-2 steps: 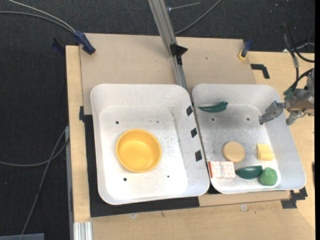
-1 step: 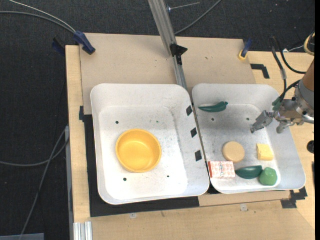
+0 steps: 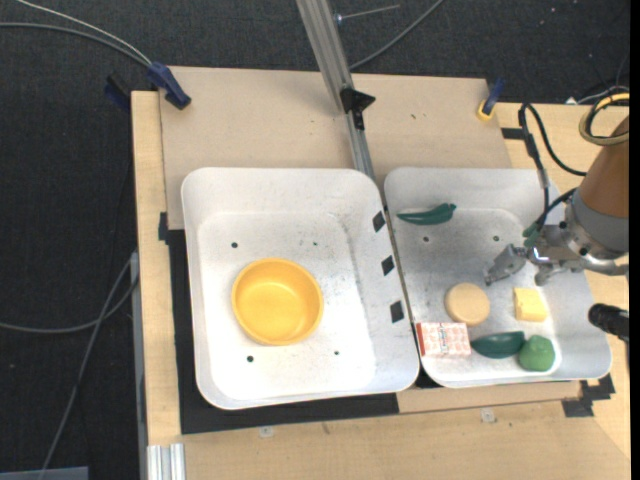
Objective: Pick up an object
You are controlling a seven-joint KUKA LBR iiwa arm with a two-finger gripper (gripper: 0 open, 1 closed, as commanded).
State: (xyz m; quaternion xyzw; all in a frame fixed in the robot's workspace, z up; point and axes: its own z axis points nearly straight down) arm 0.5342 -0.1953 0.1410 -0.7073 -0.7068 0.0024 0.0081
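Gripper (image 3: 512, 260) hung low over the right bin (image 3: 470, 183), just above the tan disc (image 3: 467, 303) and left of the yellow block (image 3: 531, 304); whether it was released or clenched could not be told, and nothing showed in it. Nearest candidates lay near each other, with the red-and-white packet (image 3: 443, 339) and green pieces (image 3: 519, 348) beyond. A descent between disc and block would likely nudge both aside and close on nothing. Yellow bowl (image 3: 277, 300) sat alone in the left bin (image 3: 210, 368).

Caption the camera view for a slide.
KUKA gripper hovers in right bin above a tan disc and yellow block; yellow bowl sits left.
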